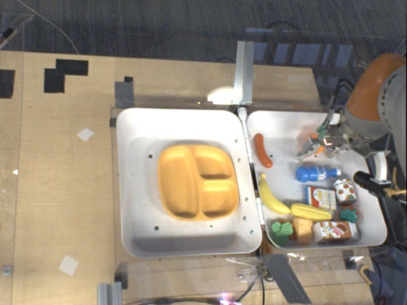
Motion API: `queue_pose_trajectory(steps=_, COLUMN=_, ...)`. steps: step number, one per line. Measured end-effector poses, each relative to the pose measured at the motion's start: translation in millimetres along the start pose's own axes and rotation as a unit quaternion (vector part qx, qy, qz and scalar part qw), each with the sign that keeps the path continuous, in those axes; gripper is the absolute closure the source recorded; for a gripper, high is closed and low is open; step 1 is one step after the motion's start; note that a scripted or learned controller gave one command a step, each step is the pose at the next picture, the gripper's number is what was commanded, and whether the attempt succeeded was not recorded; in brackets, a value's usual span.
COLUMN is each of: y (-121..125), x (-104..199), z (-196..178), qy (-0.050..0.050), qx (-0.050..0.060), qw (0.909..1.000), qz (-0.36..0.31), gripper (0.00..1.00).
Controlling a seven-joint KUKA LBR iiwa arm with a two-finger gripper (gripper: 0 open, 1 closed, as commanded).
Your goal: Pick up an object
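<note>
1. Jaws [313, 146] over right bin's [286, 122] bare upper area; spread or pressed together, can't tell.
2. Nearest object: blue bottle [317, 173] just below; sausage [262, 150] by left wall.
3. Left bin [137, 132] holds yellow tray [197, 181].

Yellow tray [194, 182] in white bin [137, 170]; red sausage [263, 150], blue bottle [316, 173] (white-capped), yellow banana [272, 198].

arm [375, 103] lowered, fingers [313, 147] parted
</note>
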State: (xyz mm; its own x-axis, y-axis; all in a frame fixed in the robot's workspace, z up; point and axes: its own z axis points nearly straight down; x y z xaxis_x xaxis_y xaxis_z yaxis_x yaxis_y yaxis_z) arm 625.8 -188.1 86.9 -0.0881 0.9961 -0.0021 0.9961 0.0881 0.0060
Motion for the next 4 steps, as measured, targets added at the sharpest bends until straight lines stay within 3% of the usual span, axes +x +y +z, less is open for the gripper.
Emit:
queue_pose_trajectory(steps=1, y=-34.5, x=-15.1, z=-0.9, qy=-0.001, qx=0.000, qw=0.9993, qz=0.036, gripper=0.00)
queue_pose_trajectory(steps=2, y=16.7, x=-1.4, z=-0.5, qy=0.000, qx=-0.001, qw=0.9999, qz=0.015, gripper=0.00)
queue_pose_trajectory(steps=3, y=15.9, x=-2.7, z=-0.3, qy=0.000, qx=-0.001, qw=0.9999, qz=0.016, gripper=0.00)
queue_pose_trajectory(steps=4, y=49.3, x=42.3, z=-0.7, qy=0.000, qx=-0.001, qw=0.9985, qz=-0.054, gripper=0.00)
